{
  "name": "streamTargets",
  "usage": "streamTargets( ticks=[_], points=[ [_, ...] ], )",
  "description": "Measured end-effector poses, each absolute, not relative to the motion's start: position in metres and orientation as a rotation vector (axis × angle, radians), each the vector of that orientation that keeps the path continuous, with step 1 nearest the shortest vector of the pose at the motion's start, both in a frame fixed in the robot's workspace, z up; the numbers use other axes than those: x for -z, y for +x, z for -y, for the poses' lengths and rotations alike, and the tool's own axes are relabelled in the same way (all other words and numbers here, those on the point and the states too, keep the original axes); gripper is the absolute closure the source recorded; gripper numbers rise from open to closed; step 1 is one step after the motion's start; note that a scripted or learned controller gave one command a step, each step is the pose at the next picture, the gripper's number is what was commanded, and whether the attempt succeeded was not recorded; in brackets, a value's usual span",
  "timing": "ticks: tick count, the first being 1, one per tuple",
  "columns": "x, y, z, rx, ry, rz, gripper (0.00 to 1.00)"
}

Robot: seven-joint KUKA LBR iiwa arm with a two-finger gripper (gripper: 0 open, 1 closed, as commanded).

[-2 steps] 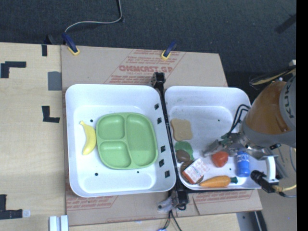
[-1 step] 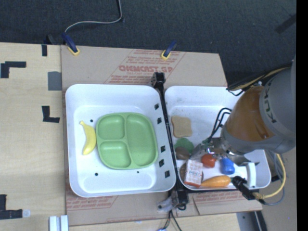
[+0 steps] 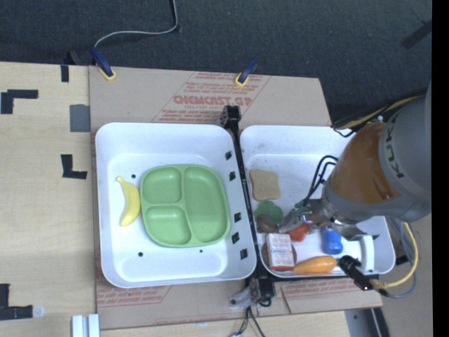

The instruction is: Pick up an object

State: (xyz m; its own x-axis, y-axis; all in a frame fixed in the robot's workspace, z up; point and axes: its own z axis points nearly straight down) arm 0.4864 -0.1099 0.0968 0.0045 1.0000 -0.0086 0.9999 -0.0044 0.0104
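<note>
Smooth tapered carrot point(image 3: 315, 264) — white bin point(image 3: 365, 260)

Tray point(image 3: 186, 206) w/ banana point(image 3: 129, 201) at its left in left bin point(image 3: 112, 142); carrot point(image 3: 315, 264) along right bin point(image 3: 280, 137) front.

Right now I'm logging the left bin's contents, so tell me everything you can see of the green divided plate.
The light green divided plate looks like moulded plastic, a rounded square with three compartments: one long section on the view's right and two smaller ones on the left. It lies flat, right side up, slightly rotated, on the floor of the left white bin. Its compartments hold nothing. A yellow toy banana lies just beside its left edge, close or touching.
</note>
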Motion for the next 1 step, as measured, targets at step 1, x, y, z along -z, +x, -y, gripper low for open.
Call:
streamTargets(
  ticks=[1],
  points=[
    [-0.1840,0.4837,0.0423,0.001,2.221,-2.224,1.00]
  ],
)
